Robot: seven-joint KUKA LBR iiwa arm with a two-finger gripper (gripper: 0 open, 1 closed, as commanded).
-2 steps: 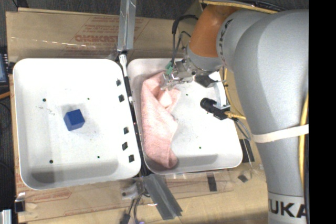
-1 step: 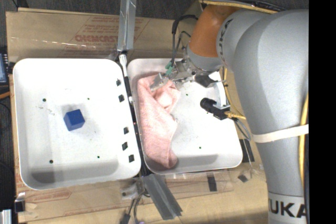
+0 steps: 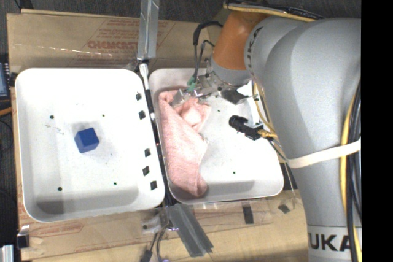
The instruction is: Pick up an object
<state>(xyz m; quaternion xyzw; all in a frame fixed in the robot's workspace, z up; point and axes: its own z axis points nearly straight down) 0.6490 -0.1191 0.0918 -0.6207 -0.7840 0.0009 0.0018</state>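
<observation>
From the camera above the bench, we look down at a slant on two shallow white bins side by side, resting on brown cardboard. The left bin [image 3: 37,132] holds a small blue cube [image 3: 87,139], sitting alone toward its middle. The right bin [image 3: 258,175] holds a pink cloth [image 3: 183,144] — crumpled, lying along the bin's left wall from near the top down to the lower edge. The grey arm [image 3: 307,107] with its orange band [image 3: 232,43] reaches in from the right and bends down over the upper part of the right bin. Its gripper [image 3: 191,92] sits at the top end of the pink cloth, apparently touching the fabric — we cannot tell how the tool is set or whether any cloth is caught in it. A black cable connector [image 3: 244,126] hangs just below the wrist, over the bin floor.
</observation>
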